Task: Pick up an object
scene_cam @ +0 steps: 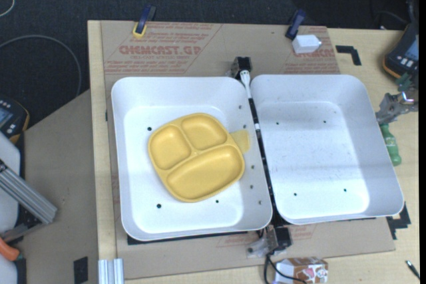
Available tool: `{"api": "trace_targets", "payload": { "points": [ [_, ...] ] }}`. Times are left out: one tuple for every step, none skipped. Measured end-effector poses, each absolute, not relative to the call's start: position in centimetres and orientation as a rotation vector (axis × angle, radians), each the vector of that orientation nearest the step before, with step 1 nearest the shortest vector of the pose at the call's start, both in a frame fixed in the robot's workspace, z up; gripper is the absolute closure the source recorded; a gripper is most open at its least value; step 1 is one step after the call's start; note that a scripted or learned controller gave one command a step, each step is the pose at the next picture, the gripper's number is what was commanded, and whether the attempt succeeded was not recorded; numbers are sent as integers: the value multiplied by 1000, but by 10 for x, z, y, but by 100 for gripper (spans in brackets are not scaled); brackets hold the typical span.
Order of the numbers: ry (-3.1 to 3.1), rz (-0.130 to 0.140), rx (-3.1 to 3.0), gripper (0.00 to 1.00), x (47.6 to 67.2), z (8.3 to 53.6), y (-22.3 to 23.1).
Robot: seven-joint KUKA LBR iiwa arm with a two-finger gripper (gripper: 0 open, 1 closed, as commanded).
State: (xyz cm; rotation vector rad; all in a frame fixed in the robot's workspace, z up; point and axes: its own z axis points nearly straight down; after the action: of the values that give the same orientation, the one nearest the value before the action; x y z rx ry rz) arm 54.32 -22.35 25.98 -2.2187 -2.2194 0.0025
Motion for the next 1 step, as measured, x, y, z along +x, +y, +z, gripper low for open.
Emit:
{"api": "trace_targets", "payload": {
  "points": [
    [-2210,8,-2215,100,514,142,-223]
  ]
}}
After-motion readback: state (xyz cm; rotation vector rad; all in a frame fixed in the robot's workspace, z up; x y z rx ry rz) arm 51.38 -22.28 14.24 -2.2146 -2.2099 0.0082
